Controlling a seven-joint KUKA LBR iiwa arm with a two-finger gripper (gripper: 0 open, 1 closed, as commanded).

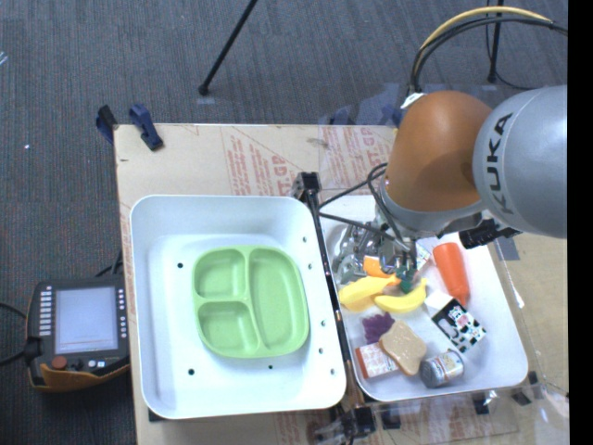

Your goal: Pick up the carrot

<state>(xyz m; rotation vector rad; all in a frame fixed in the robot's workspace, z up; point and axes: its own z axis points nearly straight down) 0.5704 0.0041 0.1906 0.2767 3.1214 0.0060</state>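
Tabletop (213, 160) of brown board carries two white bins side by side, and the arm (482, 160) swings in from the right, grey with a big orange band, looming over the right bin (505, 336). Left bin (157, 248) holds a green tray (250, 301) with three compartments, sitting about in the middle. Over in the right bin it is crowded: the gripper (375, 253) is down at the bin's upper left part, just above a heap of items, and whether its fingers are apart or together I cannot tell, since the wrist and cables hide them. Carrot (451, 272) lies to the right of the gripper, orange and stubby, pointing roughly up and down the view, apart from the gripper and with nothing around it. Two yellow bananas (382, 293) lie right below the gripper, with a small orange piece (375, 267) just above them, touching or nearly so. Below the bananas comes a purple grape bunch (375, 325), then a slice of bread (403, 346) leaning over a red and white packet (372, 362). A black and white carton (458, 324) sits below the carrot, and a grey can (441, 369) lies near the bin's lower edge. Off to the left, on the floor, a pendant (79, 327) with a pale screen rests beside the tabletop.
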